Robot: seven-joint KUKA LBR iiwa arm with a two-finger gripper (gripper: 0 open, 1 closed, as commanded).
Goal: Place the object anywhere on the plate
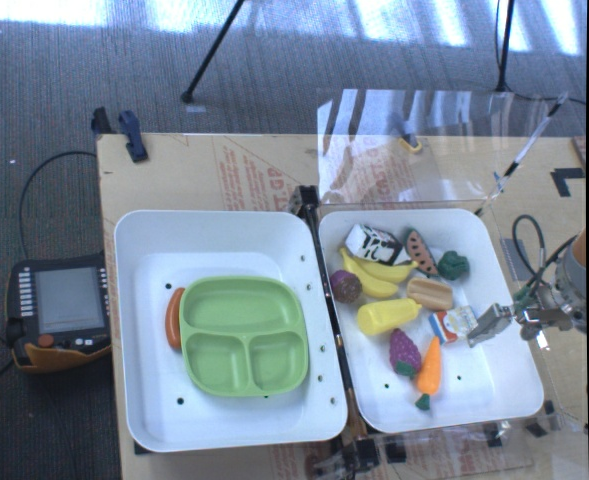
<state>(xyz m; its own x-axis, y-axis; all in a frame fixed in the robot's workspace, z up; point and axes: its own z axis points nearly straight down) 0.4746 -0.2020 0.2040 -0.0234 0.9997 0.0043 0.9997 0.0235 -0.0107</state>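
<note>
Teach pendant (62, 311) beside 2 bins (144, 238)

My way into the right bin (519, 393) is open along its bare front floor. Farther in, toys crowd the middle: banana (372, 276), carrot (429, 366), grapes (405, 352). Over the green plate (242, 334), a sausage (174, 318) hugs its left edge.

hot dog (174, 318) half under green plate (242, 334), arm (586, 268) cropped at right

Gripper (486, 326) low at right, arm outstretched
</note>
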